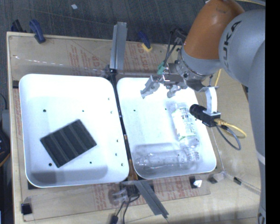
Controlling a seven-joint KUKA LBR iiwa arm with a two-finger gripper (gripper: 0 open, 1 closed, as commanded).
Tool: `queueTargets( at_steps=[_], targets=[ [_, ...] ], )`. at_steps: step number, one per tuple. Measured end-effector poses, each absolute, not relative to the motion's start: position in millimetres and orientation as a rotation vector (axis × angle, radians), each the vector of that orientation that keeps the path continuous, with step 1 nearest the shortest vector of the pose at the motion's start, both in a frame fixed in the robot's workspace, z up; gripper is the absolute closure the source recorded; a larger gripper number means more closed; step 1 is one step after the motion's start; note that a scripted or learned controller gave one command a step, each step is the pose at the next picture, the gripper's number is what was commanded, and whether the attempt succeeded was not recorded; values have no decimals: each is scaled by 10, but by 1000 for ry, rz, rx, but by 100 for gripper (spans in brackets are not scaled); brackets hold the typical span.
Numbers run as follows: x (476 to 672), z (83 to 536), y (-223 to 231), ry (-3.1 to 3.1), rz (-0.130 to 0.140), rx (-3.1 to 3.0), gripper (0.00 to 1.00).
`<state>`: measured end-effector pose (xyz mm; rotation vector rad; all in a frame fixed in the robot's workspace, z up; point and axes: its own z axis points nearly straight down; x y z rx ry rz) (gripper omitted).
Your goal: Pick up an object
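The pincer [159,88] hangs spread and empty above the far end of the right bin [130,125], likely poised to choose a target. Two clear bottles lie below: one [183,122] just nearer than the fingers, another [165,157] along the near wall. A dark ridged pad [68,142] rests in the left bin [32,97], well apart.

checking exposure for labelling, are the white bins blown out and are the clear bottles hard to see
Camera view: both shallow white bins look overexposed, nearly featureless; the two clear plastic bottles in the right bin blend into the glare, faint outlines only; the dark ribbed rectangular pad in the left bin stands out sharply.
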<state>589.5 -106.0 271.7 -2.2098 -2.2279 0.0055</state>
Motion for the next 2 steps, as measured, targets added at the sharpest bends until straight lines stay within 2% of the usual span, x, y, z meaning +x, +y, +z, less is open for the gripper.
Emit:
queueTargets(
  at_steps=[1,2],
  targets=[
    [5840,2240,-1821,-2113,8,-2318,0],
    [6193,2177,-1858,-2291,0,-2152,0]
  ],
)
